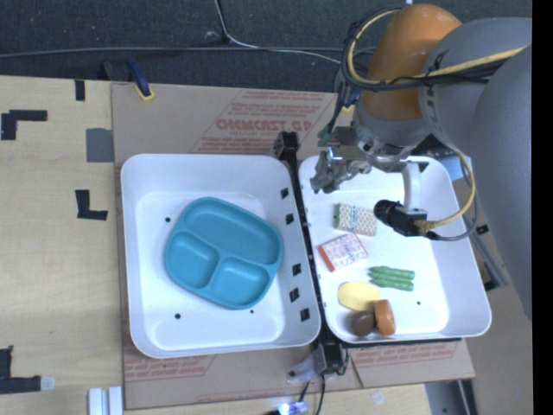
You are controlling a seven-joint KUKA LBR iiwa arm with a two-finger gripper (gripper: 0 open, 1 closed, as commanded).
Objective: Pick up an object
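Within the right-hand white bin [467, 305] lie several small items, any of which could be the object to pick: a pale patterned packet [356, 219] near the bin's middle; just below and left of it, a red-and-white packet [343, 251] lying at a tilt; a green bean pod [392, 276] to the right of that; a yellow lemon-like piece [358, 296] lower down; and, touching the yellow piece at its lower edge, a brown rounded item [363, 322] with an orange-brown piece [384, 316] beside it. Above the upper left part of this bin hangs the gripper [333, 175], its dark metal fingers pointing down toward the bin floor, apart from every item; nothing is seen between them, and how wide they stand cannot be told. Behind it rises the grey arm with its orange band [406, 59], trailing yellow and black cables. Left-hand white bin [138, 180]: one blue sectioned plate [223, 251], lying flat at the centre. Both bins rest on a cardboard sheet [242, 119] printed in red, on a wooden bench [52, 232] marked with black tape.
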